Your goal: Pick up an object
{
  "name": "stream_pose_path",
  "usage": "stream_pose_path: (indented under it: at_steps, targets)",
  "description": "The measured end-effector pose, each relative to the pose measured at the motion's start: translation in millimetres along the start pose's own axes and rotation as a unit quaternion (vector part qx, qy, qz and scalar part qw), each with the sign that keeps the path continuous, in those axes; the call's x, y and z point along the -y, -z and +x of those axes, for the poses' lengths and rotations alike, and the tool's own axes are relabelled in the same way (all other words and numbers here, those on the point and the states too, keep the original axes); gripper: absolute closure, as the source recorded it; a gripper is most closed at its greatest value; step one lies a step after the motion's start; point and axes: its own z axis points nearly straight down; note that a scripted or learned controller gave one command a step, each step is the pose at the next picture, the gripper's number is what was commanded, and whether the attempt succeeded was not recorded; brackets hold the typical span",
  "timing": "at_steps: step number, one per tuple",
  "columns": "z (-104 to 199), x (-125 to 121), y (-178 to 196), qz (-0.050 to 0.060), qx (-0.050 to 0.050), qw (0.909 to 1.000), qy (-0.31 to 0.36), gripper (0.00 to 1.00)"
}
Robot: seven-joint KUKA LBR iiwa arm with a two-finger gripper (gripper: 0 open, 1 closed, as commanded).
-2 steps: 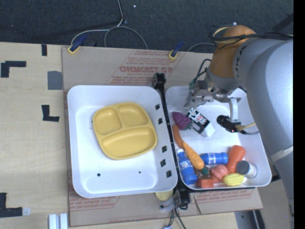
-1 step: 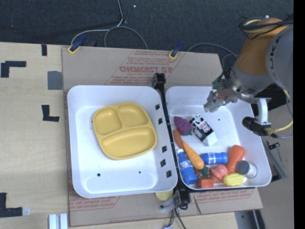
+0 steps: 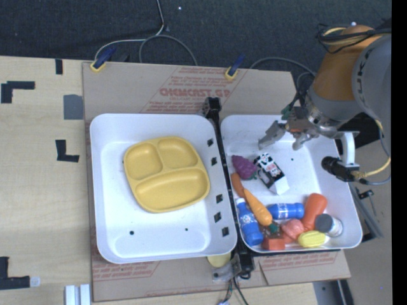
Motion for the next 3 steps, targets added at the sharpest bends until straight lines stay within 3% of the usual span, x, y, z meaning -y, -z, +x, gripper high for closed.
stream_pose_path:
  at_steps: [1,2,3]
  targets:
    - [-9,-11,-66,0.003,0.000,1.0000,0.000,0.00]
    - [-3,-16,-96,0.000,0.001,1.0000,0.000,0.00]
    - [-3,-17,-83,-0.003,0.002,1.0000,0.000,1.00]
